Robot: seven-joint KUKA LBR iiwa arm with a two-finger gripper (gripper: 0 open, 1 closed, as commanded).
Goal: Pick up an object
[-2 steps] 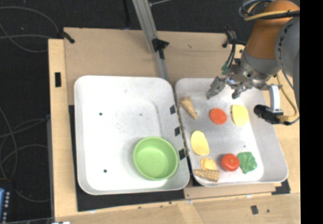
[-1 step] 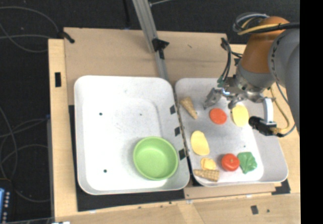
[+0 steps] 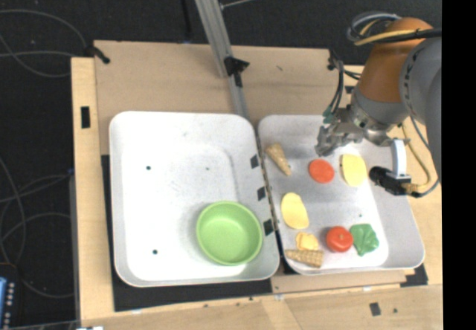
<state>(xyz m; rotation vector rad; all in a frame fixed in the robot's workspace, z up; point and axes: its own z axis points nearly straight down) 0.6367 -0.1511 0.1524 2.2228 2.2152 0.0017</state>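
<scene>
My table (image 3: 163, 76) carries two white bins side by side; the left bin (image 3: 171, 157) holds a green bowl (image 3: 229, 233) near its lower right corner, and the right bin (image 3: 394, 243) holds all the small pieces. My arm (image 3: 390, 72) comes in from the right and my claw (image 3: 329, 144) hangs over the upper part of the right bin, pointed down. From this angle I cannot tell whether it is spread or pressed together, and I see nothing held in it.

The relation that matters: the small red round piece (image 3: 321, 171) lies just below my claw and a touch toward the left bin, closer than anything else. I judge it the natural pick. It is round, so no long axis forces a wrist turn.

Just to its right sits a yellow piece (image 3: 353, 169), standing taller than wide, near enough that I risk bumping it on the way down. A tan cone-shaped piece (image 3: 279, 159) lies further left by the bin wall, slanted. Lower down are another yellow piece (image 3: 294, 210), a red tomato-like piece (image 3: 339, 239) touching a green piece (image 3: 364, 238), and a waffle-patterned piece (image 3: 306, 256) at the bottom edge.
</scene>
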